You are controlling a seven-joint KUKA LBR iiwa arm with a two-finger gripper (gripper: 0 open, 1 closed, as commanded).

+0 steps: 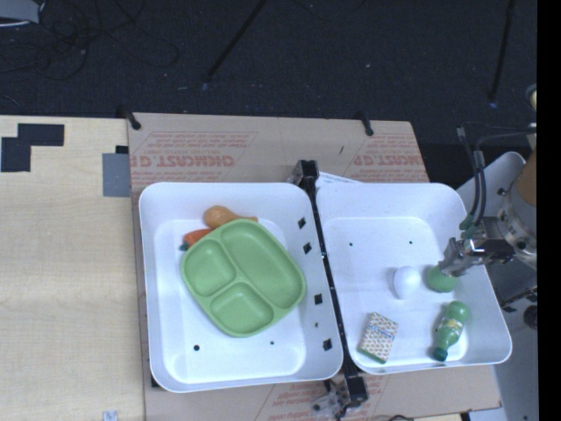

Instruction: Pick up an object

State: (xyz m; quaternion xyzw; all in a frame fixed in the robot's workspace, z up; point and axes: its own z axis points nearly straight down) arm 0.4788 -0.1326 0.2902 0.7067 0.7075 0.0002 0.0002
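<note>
Grey arm with orange band enters at 3 o'clock, wrist angled down toward 9 o'clock. Two-finger metal gripper [458, 263] low; finger state indeterminate.

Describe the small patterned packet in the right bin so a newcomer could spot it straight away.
Start at the right-hand white bin, the one the arm reaches into, and go to its near edge. The packet lies flat there, left of the green bottle and below the white ball. It is the only flat, rectangular thing in that bin, tan with a speckled print; its neighbours are rounded.
</note>
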